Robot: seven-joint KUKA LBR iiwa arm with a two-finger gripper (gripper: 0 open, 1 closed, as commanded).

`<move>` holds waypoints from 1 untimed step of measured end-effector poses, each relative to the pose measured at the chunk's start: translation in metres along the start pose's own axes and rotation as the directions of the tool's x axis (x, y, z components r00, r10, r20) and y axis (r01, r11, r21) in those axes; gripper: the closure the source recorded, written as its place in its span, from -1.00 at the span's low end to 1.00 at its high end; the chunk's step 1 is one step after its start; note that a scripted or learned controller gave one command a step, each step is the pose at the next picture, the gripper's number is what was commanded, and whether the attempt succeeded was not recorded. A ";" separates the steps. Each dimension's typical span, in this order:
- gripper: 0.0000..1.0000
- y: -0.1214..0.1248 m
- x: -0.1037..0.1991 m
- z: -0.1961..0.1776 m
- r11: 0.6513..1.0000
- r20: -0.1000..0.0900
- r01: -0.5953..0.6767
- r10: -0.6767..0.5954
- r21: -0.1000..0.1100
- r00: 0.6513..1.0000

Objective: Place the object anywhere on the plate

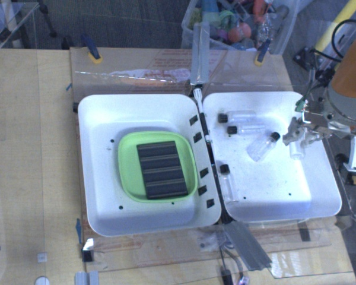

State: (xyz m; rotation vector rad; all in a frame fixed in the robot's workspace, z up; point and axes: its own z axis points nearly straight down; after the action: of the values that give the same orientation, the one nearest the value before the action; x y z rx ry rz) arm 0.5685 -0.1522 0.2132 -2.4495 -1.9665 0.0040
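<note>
Clear plastic is the story in the right white bin [320, 200]: four small see-through vials with black caps lie scattered there. Two sit at the far side [244, 123], one lies along the left wall [226, 181], and one tilted vial [262, 146] rests just left of the gripper [296, 142].

That tilted one looks like the likeliest target to me. Its long axis runs diagonally, black cap pointing far-right toward the gripper, clear body trailing near-left. So the vial lies just beside the gripper, on its left, slightly nearer the camera.

How wide the gripper is set I can't tell; it's a blurry metal cluster at the bin's right edge and nothing I can make out sits in it.

The green square plate [127, 159] is over in the left white bin [101, 117], with a dark ribbed block [161, 170] already on it. My guess: the grab hasn't happened yet, and afterwards it's a long carry left across the divider.
</note>
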 end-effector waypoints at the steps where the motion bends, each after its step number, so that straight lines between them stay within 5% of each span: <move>1: -1.00 0.000 0.000 0.000 1.000 0.000 0.000 0.000 0.000 1.000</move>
State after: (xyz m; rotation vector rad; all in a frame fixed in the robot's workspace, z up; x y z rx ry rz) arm 0.5685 -0.1522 0.2134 -2.4499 -1.9664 0.0034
